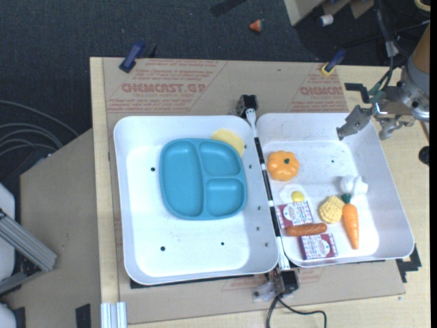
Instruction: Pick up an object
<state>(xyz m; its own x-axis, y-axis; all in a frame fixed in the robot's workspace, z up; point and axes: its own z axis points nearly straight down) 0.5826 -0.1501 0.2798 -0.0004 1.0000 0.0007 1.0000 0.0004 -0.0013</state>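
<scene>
Pumpkin (283, 165) is the easiest pick, I'd say: it sits alone near the left wall of the right bin (386, 183), toward the far edge, clear of the other items. Gripper (369, 120) hangs over the far right corner of that bin, fingers spread apart, nothing between them. To do the step well: bring it in over the pumpkin, centre the fingers on it, descend straight, close only once the tips are past its widest part. Risk: round body may squirt out sideways.

Right bin also has a carrot (350, 225) near the right wall, corn (331, 210) touching it, a white lump (350, 184) just beyond, a sausage (306, 229) and two red packets (298, 214) at the near left, crowded together. Left bin (136, 217) holds a blue divided tray (202, 178) and a yellow piece (229, 139) tucked at the tray's far right corner.
</scene>
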